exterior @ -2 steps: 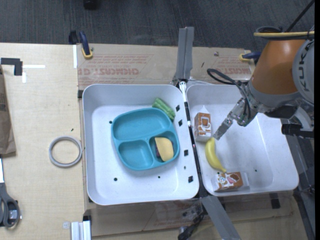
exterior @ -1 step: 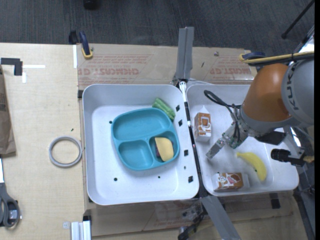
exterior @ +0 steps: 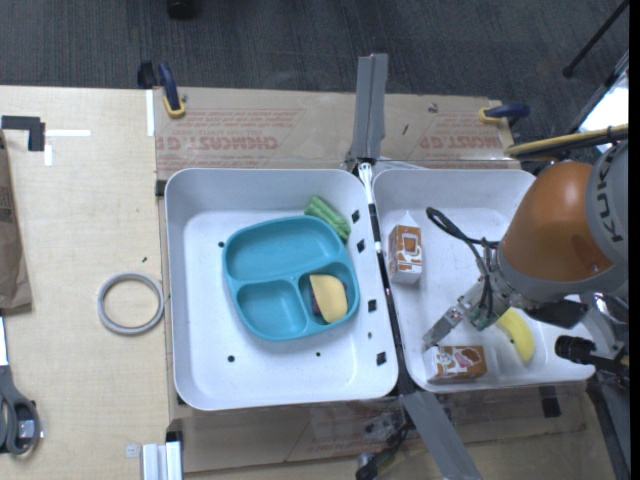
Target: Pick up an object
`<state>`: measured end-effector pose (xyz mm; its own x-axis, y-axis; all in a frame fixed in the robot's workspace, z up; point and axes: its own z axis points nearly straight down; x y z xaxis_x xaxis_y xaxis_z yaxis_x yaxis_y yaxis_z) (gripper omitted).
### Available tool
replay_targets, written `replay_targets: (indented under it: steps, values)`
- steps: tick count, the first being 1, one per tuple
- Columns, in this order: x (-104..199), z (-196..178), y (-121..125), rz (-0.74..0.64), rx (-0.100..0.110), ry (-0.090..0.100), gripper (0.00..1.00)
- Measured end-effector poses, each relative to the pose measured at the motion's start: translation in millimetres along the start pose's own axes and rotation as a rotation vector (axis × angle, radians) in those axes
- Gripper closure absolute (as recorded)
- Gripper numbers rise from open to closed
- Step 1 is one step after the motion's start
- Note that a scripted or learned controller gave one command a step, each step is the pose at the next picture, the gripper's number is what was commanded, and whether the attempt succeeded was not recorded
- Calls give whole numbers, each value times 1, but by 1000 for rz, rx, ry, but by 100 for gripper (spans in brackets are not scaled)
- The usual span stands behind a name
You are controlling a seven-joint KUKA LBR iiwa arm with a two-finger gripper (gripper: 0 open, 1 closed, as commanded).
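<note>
In the right bin (exterior: 520, 190), my gripper (exterior: 447, 329) hangs low over the floor, reaching down-left from the orange-banded wrist (exterior: 556, 234). Just below its tip lies a small orange and white carton (exterior: 458, 363) on its side; I see nothing held. To the gripper's right rests a yellow banana (exterior: 518, 336), partly covered by the arm. A second orange and white carton (exterior: 405, 252) stands further back near the bin's left wall.
The left bin (exterior: 200, 358) holds a blue divided tray (exterior: 270, 268) with a yellow item (exterior: 330, 296) in its lower right compartment and a green item (exterior: 328, 215) at its far corner. A tape ring (exterior: 131, 302) and scissors (exterior: 15, 423) lie on the bench at left.
</note>
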<state>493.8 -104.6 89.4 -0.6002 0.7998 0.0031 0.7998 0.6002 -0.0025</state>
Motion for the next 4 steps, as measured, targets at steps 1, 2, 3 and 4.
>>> replay_targets:
  steps: [1,2,3,4]
  values:
    - [-9,0,-1,118,-1,-1,0]
    - [-47,-119,-54,-206,-2,-3,0]
    - [-78,-33,-79,339,0,1,0]
    - [-84,0,-80,287,-1,5,0]
